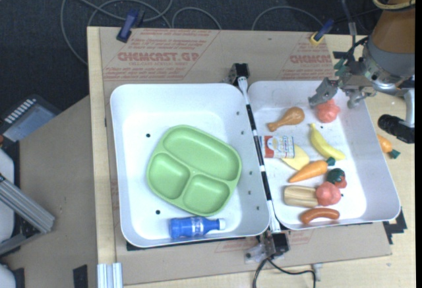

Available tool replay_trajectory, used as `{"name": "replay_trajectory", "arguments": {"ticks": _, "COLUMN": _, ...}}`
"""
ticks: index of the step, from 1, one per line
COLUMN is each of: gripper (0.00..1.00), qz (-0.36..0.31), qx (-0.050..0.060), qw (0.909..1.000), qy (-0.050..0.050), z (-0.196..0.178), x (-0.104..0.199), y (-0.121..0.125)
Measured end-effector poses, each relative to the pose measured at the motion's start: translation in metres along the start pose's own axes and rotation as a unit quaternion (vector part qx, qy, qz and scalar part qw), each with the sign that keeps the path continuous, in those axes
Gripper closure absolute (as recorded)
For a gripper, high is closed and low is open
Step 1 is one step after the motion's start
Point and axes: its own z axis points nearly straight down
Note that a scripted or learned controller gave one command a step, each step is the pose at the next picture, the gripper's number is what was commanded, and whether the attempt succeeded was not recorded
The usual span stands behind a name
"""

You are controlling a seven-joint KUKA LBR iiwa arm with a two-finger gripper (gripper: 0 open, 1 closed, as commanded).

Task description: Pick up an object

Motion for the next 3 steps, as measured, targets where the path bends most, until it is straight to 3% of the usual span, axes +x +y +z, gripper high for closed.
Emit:
{"name": "replay_trajectory", "arguments": {"ticks": 1, "gripper": 0.00, "qz": 0.001, "qx": 0.001, "qw": 1.0000, "qy": 0.000, "z": 0.123, "x": -0.030, "y": -0.010}}
{"name": "replay_trajectory", "arguments": {"ticks": 2, "gripper": 1.00, "qz": 0.001, "qx": -0.001, "qw": 1.0000, "qy": -0.001, "z": 0.111, "x": -0.030, "y": -0.009}}
{"name": "replay_trajectory", "arguments": {"ticks": 3, "gripper": 1.00, "qz": 0.000, "qx": 0.001, "qw": 1.0000, "qy": 0.000, "z": 0.087, "x": 0.011, "y": -0.060}}
